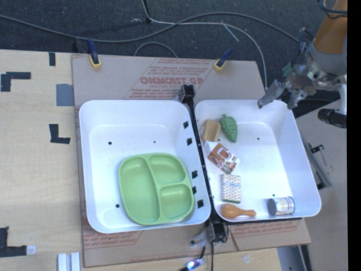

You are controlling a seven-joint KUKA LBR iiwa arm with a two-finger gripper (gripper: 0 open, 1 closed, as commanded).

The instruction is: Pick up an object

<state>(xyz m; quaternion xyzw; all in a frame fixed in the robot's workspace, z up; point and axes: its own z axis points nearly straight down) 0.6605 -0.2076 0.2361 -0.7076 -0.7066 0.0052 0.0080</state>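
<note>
The right bin (293,151) holds several small objects: a tan block (210,130), a green leafy piece (229,127), an orange-and-white packet (223,158), a patterned little box (230,187), an orange gourd-shaped toy (238,212) and a small can (281,206) lying on its side. My gripper (277,101) hovers over the bin's far right corner, well away from all of them. It is open, its fingers spread with nothing between them.
A green divided plate (157,188) lies in the left bin (96,151). Both bins rest on a cardboard sheet (169,78) held by two clamps at the back. Cables run across the dark floor behind.
</note>
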